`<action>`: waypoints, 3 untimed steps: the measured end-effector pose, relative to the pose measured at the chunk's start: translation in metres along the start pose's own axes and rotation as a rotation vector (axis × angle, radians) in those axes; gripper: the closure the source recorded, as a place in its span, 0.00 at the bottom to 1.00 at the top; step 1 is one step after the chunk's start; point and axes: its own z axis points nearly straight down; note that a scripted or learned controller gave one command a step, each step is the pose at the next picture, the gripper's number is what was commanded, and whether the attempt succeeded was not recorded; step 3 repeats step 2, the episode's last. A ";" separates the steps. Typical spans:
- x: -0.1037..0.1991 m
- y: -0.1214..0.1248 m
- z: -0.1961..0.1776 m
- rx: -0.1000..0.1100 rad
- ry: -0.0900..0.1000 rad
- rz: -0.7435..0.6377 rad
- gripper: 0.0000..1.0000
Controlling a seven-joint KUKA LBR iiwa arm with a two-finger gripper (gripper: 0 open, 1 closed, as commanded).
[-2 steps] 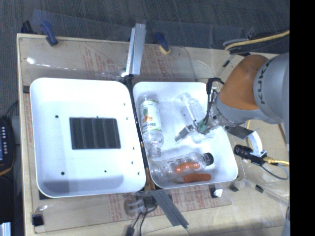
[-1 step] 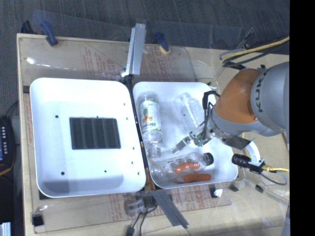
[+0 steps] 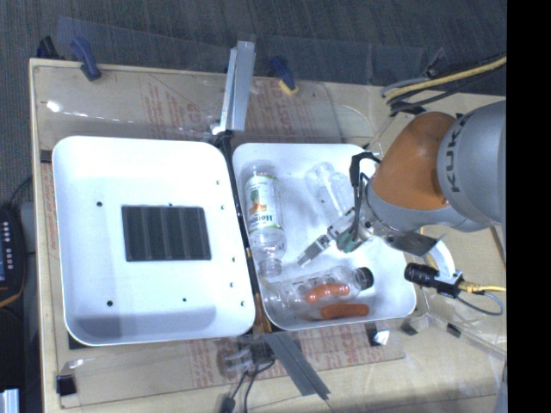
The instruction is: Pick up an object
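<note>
Over the right bin (image 3: 392, 304), one of two, the gripper (image 3: 320, 245) hangs with fingers slightly apart among three clear bottles, nearest the labelled bottle (image 3: 263, 213), holding nothing.

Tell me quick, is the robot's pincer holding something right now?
Pincer: down in the right bin among clear plastic bottles; whether it is holding anything cannot be told.

Two blue clamps (image 3: 86, 58) gripped the bench's (image 3: 344, 364) far edge; yellow cables (image 3: 448, 74) trailed at the corner.
</note>
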 end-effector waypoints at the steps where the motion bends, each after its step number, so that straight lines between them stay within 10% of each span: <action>1: -0.019 -0.001 -0.003 0.000 -0.001 0.120 0.00; 3: -0.009 -0.015 -0.009 0.001 0.002 0.108 0.00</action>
